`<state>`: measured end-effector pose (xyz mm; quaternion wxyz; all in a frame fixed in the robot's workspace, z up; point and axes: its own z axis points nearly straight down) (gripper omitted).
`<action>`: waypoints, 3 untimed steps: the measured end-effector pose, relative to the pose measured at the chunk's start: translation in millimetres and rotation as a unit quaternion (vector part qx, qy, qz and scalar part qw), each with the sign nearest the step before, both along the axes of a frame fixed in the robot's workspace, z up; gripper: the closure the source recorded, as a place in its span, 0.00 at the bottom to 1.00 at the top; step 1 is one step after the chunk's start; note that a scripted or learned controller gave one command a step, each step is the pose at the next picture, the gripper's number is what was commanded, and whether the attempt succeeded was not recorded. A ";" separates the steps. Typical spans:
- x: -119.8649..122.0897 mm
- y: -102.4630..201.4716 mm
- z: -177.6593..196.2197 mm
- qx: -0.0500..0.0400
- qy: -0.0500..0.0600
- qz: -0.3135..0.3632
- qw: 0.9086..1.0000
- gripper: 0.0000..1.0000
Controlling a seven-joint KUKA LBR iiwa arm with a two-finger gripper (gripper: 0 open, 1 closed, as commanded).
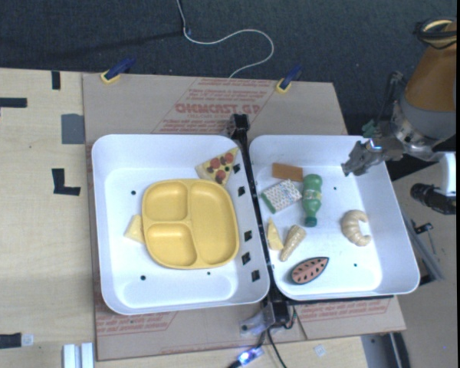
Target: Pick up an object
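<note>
Nearest the camera, a brown leaf-shaped piece [310, 269] is lying at the right bin's [395, 271] front, with a croissant [356, 227] and a green bottle [312, 198] lying farther back. I am holding my hand [358, 160] over that bin's far right corner, carrying nothing; I cannot tell how it is set.

Light is even and fairly bright, falling from overhead. The two white bins [107, 205] come close to washing out, and their rims glare softly. Shadows are short and faint; the yellow divided plate [190, 222] casts a thin one along its lower edge. The dark carpet [77, 14] at the top reads dim and grainy. Overall sharpness is modest, and small items look slightly soft.
</note>
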<state>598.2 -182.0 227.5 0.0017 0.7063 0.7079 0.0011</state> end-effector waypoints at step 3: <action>31.9 138.9 -10.3 0.001 0.003 0.002 1.000 1.00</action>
